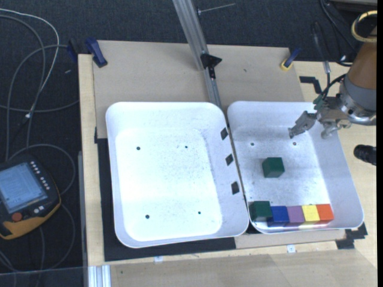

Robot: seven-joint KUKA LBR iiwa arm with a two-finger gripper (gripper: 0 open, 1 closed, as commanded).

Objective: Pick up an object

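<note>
A dark green cube (pixel 273 167) sits alone in the middle of the right bin (pixel 335 160). Along that bin's near wall runs a row of cubes: green (pixel 260 210), blue (pixel 279 213), purple (pixel 295 213), yellow (pixel 310 212) and orange (pixel 324 211). My gripper (pixel 313 128) hangs over the bin's far right part, above and to the right of the lone green cube. Its two fingers are spread apart, open, with nothing between them.
The left bin (pixel 167 172) lies beside the right one, with black clips (pixel 229 159) along the shared edge. A metal post (pixel 190 23) slants up from the bench's back. A teach pendant (pixel 24 193) and cables lie on the floor at left.
</note>
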